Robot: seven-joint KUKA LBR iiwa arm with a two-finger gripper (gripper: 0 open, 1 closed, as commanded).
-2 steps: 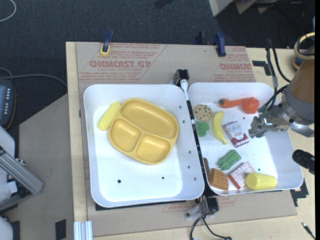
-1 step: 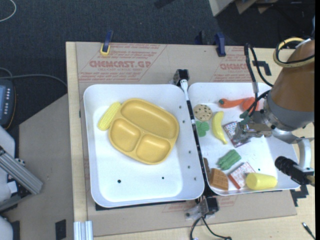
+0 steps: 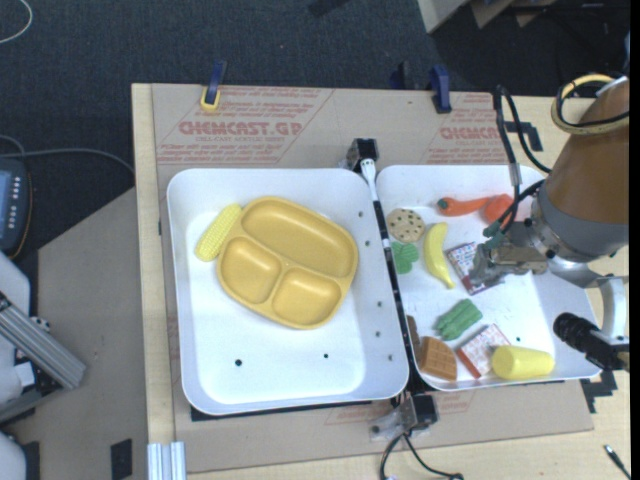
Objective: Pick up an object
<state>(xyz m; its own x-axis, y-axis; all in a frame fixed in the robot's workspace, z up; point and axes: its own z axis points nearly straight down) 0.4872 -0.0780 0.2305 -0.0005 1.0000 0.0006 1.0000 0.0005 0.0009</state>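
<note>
Bench writing: you can read "CHEMCAST G.P" in red on the bench (image 3: pixel 160 268) above the left bin (image 3: pixel 190 298); a similar red print, partly hidden, runs above the right bin (image 3: pixel 420 180).
Left bin: you see a yellow divided plate (image 3: pixel 288 260) with a corn cob (image 3: pixel 218 232) at its left; bare white floor lies below.
Right bin: crowded — cookie (image 3: pixel 405 224), banana (image 3: pixel 438 253), carrot (image 3: pixel 472 206), green piece (image 3: pixel 458 319), yellow cup (image 3: pixel 521 362).
Gripper: the gripper (image 3: pixel 492 266) sits centre right over a printed packet (image 3: pixel 466 265); you cannot tell its finger state.
</note>
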